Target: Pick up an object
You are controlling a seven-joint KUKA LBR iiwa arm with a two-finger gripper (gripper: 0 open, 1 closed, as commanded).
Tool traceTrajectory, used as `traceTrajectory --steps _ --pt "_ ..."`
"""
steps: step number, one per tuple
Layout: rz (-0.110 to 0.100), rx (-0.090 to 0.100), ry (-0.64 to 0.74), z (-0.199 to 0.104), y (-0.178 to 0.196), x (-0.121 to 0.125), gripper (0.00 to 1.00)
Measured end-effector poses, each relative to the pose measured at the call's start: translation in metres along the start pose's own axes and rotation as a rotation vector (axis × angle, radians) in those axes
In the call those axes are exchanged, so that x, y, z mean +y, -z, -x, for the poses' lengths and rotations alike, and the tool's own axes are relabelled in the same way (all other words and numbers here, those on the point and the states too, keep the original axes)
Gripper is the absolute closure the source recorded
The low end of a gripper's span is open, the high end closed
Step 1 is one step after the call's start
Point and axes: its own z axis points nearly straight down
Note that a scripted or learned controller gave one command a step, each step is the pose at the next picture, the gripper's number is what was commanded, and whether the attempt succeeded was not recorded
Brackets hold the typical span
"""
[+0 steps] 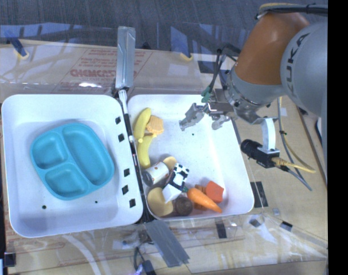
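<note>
Gripper fingers spread, nothing held; one banana, one carrot, one blue tray

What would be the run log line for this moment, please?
arm: over right bin | gripper: open, holds nothing | banana, carrot: lying in bin | left bin: blue tray

The arm bears the dark letters "KUKA" on its grey casing, running up the side near the orange band and partly cut off by the curve. A flat cardboard sheet behind the bins carries faint reddish print under clear film, too blurred to read.
</note>
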Motion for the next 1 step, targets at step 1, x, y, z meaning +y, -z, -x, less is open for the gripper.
traceTrajectory --steps 1 --pt "-0.009 0.002 0.117 -0.0196 -0.1396 0.0234 0.00"
